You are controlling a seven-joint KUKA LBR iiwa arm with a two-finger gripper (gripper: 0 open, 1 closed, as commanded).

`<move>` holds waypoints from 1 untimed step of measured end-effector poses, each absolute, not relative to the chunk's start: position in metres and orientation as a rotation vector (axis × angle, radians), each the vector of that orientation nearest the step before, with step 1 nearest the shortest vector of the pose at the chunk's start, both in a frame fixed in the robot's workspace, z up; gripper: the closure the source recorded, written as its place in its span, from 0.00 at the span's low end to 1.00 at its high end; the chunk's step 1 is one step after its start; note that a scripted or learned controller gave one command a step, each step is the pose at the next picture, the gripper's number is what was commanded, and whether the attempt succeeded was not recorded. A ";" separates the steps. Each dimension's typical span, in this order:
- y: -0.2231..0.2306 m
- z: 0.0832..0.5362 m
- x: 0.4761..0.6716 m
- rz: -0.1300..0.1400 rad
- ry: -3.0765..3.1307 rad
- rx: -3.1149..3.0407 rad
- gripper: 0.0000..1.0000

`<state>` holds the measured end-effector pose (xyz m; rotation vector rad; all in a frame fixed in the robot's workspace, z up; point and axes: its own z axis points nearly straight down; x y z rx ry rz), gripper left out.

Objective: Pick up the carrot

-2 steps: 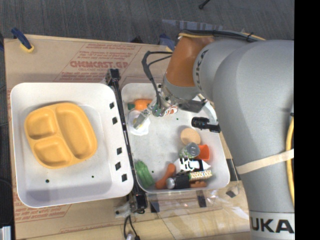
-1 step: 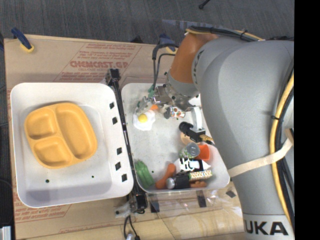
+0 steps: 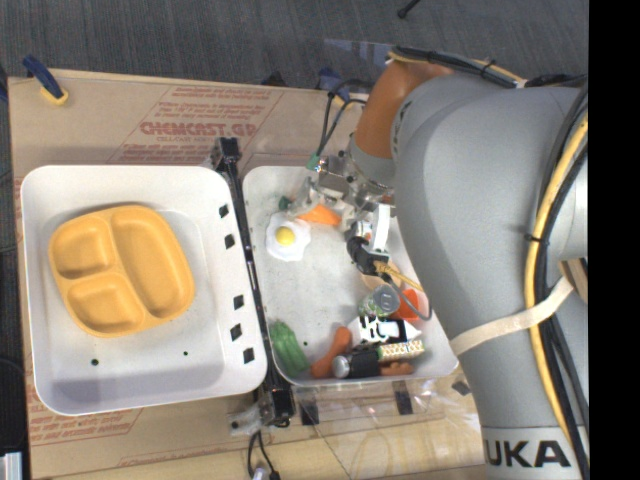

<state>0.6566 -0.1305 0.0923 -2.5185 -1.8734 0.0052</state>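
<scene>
Carrot first: we see a small orange carrot-shaped toy (image 3: 320, 215) with a bit of green at its left end, lying in the far part of the right shallow white bin (image 3: 330, 298), just right of the white fried-egg toy with a yellow middle (image 3: 287, 237). Our grey arm with the orange band (image 3: 470, 218) reaches in from the right, and its metal two-finger gripper (image 3: 340, 193) sits right over the carrot, so close that part of the carrot is hidden under it. We cannot tell how the gripper is set, because the arm covers too much. The carrot seems to lie almost flat, with its long side going left to right and the green top pointing left, toward the egg. We think the gripper must go straight down and close across the short side. The left white bin (image 3: 40, 298) holds a yellow plate with three parts (image 3: 120, 268).
</scene>
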 end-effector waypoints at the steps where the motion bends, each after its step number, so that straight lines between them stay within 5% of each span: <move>1: -0.129 0.101 0.656 0.014 -1.882 -2.506 1.00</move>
